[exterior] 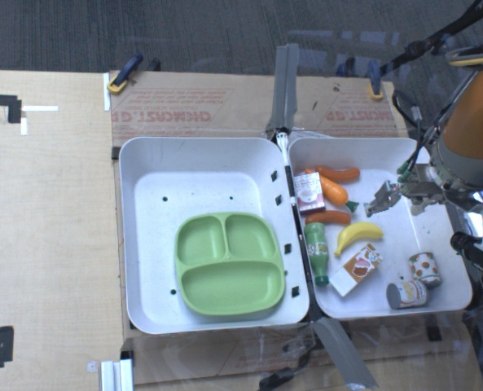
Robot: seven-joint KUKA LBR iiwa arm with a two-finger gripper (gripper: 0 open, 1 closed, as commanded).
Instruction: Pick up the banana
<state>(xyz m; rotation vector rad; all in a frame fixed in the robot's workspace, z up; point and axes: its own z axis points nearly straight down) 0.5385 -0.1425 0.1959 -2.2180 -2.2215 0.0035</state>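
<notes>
Altogether one banana, two cans, gripper above the banana, spread and holding nothing.

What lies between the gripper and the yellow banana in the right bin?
In the camera view, nothing lies between them: only bare white floor of the right bin separates the gripper from the curved yellow banana below and to its left.

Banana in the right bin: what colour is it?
Plain yellow; the banana shows clearly in the camera view.
</notes>
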